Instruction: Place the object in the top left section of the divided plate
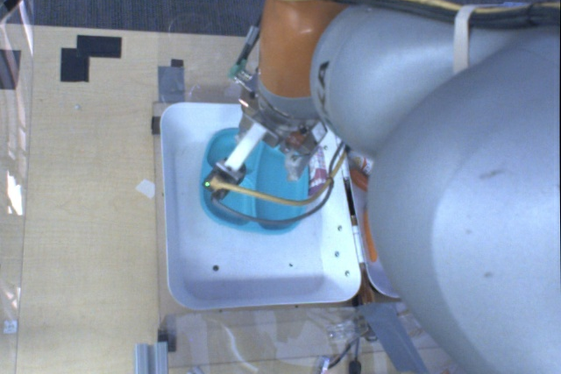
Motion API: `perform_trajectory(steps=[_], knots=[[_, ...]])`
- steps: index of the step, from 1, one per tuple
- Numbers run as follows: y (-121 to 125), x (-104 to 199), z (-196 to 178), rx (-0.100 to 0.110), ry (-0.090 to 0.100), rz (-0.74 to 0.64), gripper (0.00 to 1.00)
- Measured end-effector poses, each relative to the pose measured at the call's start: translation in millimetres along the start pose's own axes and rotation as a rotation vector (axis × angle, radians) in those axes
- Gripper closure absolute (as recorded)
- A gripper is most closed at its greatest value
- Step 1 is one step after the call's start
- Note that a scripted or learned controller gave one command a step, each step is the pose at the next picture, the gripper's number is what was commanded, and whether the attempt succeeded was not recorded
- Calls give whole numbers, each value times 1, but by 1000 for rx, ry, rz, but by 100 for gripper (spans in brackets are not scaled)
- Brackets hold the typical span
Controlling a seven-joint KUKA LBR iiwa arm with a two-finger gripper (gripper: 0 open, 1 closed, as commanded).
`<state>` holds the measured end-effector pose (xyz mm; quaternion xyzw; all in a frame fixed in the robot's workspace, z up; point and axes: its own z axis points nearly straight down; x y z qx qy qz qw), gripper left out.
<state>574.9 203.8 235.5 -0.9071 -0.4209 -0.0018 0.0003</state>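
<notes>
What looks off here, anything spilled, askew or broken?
Nothing stands out. The blue divided plate lies flat in the left bin, no spill around it. The arm covers part of the plate and most of the right bin, so those are unchecked.

No readable text or labels, apparently, anywhere.

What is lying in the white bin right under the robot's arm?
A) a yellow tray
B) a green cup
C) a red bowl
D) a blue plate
D: a blue plate lies on the floor of the white bin, partly covered by the arm reaching over it.
</notes>
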Motion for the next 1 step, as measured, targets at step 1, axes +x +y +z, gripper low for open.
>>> perform_trajectory(steps=[1], knots=[[-73, -45, 86, 3, -4, -4, 0]])
